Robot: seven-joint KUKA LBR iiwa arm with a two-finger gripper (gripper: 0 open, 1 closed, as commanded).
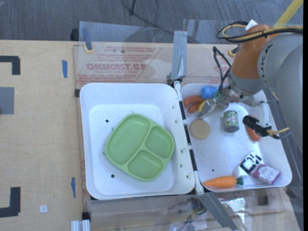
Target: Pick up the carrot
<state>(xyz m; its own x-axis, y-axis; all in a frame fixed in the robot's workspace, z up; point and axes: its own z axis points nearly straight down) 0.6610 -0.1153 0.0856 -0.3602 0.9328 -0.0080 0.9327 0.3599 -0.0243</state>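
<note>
Carrot point(220, 182) lengthwise left-right, green top rightward; gripper point(208, 109) seemingly open, empty

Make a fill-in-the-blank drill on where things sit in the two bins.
1. The green divided plate lies in the ____ bin.
2. The carrot lies along the right bin's ____ wall.
3. The gripper is at the right bin's ____ end, away from the carrot.

Missing words: left; near; far
</note>
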